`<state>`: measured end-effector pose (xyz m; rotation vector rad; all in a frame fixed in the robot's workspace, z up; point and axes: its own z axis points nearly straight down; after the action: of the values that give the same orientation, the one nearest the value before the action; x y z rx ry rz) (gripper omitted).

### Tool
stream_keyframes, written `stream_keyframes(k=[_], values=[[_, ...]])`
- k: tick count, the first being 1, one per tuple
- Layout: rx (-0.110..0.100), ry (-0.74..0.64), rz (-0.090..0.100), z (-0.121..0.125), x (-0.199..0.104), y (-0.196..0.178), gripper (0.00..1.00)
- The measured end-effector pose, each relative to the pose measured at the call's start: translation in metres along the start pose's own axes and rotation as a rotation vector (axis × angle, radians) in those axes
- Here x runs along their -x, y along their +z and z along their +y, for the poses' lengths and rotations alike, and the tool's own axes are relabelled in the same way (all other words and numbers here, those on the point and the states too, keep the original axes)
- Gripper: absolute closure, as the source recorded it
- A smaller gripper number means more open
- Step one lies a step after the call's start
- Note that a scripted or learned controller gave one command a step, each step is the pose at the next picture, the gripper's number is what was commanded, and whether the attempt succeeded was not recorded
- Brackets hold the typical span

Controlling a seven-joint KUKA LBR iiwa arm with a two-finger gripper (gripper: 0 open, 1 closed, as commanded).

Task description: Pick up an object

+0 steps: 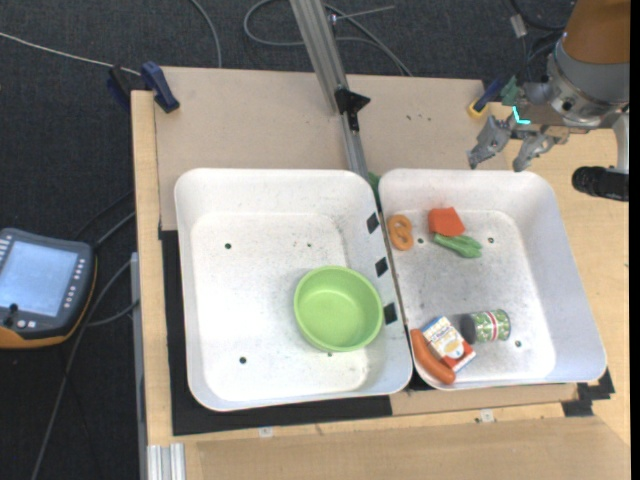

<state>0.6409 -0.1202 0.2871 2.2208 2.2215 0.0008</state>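
The end effector (509, 149) hangs above the right bin's (570, 278) far rim, fingers apart, holding nothing. It could hit that rim going down. The orange block (445, 220) and green toy (458, 245) touch, so both might slip. A can (487, 325) and box (446, 339) lie nearer. A green bowl (338, 308) sits in the left bin (200, 268).
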Motion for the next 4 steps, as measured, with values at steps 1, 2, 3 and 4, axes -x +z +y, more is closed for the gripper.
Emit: stream_keyframes(k=[1,2,3,4], values=[[0.000,0.000,0.000,0.000,0.000,0.000,0.00],[-0.004,0.000,0.000,-0.009,0.003,0.055,0.00],[-0.003,0.000,0.000,-0.015,0.005,0.098,0.00],[-0.004,0.000,0.000,-0.017,0.003,0.141,0.00]])
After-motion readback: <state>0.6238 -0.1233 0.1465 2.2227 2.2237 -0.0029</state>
